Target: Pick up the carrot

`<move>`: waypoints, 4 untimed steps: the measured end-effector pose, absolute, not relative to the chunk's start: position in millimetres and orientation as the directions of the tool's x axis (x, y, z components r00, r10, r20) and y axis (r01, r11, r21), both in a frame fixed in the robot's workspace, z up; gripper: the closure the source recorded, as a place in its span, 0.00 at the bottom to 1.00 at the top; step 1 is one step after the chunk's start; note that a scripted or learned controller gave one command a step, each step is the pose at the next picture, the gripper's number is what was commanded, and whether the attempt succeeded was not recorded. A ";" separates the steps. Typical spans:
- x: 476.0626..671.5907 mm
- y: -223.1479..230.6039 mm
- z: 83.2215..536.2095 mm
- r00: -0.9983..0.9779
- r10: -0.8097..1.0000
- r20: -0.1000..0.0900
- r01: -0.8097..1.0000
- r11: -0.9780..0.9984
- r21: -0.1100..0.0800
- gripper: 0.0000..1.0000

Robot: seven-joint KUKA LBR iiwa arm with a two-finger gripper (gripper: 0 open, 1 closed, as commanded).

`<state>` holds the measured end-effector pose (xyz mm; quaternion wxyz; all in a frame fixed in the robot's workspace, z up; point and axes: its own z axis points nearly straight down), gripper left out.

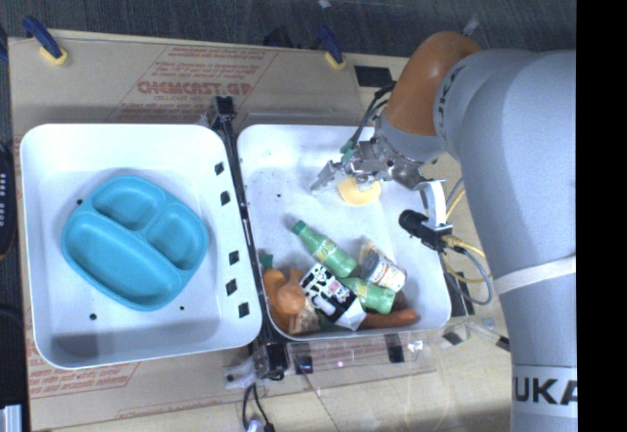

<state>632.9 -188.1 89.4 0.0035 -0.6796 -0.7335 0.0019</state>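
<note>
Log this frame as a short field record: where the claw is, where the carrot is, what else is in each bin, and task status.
claw: over the upper part of the right bin, beside a pale yellow object
carrot: lying at the right bin's lower edge, partly under other items
right bin clutter: green bottle, small can, black-and-white packet, brownish round item
left bin: holds a blue divided tray
status: carrot not picked up
</note>
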 end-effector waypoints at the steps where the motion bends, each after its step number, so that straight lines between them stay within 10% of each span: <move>1: 635.6 -186.6 103.2 -0.082 0.997 0.003 0.997 0.082 -0.003 1.00; 2: 635.4 -186.7 102.9 -0.082 0.997 0.003 0.997 0.082 -0.004 0.00; 3: 593.7 -209.2 92.6 -0.269 0.963 0.003 0.963 0.269 -0.005 0.00; 4: 649.2 -154.9 92.3 0.071 0.997 0.003 0.997 -0.071 -0.003 0.00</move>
